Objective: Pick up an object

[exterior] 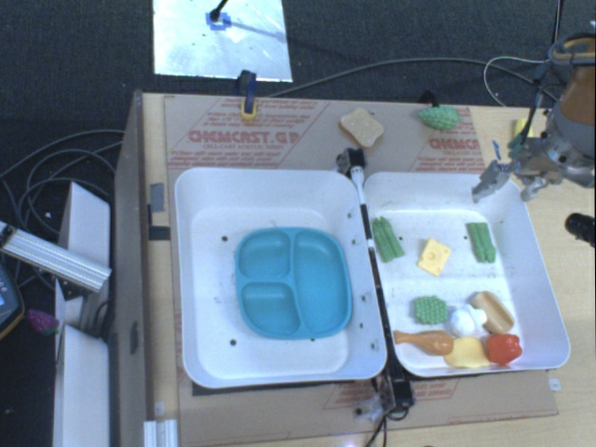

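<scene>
A red tomato (504, 347) lies in the right bin (545, 291), at six o'clock from the gripper (507, 182), well apart. The gripper looks spread open, holding nothing.

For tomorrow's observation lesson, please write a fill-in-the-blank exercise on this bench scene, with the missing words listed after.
1. The blue divided plate lies in the ____ bin.
2. The yellow cheese slice lies between two ____ bean bundles.
3. The red tomato sits in the right bin's ____ corner.
4. The gripper hovers over the right bin's ____ edge.

Missing words: left; green; near right; far
</scene>
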`<state>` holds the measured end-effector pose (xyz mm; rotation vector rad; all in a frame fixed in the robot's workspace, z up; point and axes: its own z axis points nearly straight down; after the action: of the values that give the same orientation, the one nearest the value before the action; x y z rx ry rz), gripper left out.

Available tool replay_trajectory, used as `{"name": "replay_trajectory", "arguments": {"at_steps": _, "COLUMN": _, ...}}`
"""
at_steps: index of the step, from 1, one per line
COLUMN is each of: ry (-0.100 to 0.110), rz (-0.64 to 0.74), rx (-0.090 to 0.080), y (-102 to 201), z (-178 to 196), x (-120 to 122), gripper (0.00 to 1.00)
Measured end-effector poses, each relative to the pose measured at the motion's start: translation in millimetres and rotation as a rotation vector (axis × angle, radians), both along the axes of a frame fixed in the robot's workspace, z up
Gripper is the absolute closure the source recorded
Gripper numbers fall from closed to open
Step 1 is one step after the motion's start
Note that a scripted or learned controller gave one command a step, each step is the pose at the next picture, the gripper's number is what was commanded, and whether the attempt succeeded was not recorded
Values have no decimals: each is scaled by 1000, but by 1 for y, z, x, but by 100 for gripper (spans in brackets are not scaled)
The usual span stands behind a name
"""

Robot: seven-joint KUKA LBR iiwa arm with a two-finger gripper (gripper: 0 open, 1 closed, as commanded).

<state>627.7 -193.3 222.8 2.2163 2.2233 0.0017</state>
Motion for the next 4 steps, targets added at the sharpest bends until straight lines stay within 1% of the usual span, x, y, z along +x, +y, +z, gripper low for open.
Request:
{"name": "replay_trajectory", "arguments": {"at_steps": 1, "ry": 3, "rz": 1, "rx": 2, "y": 72, "z": -52, "x": -49, "gripper": 0}}
{"name": "replay_trajectory", "arguments": {"at_steps": 2, "ry": 3, "rz": -2, "rx": 1, "y": 75, "z": -86, "x": -86, "gripper": 0}}
{"name": "replay_trajectory", "arguments": {"at_steps": 3, "ry": 1, "rz": -2, "rx": 1, "y": 104, "z": -139, "x": -127, "gripper": 0}}
{"name": "replay_trajectory", "arguments": {"at_steps": 4, "ry": 0, "rz": 0, "rx": 0, "y": 95, "z": -138, "x": -65, "gripper": 0}}
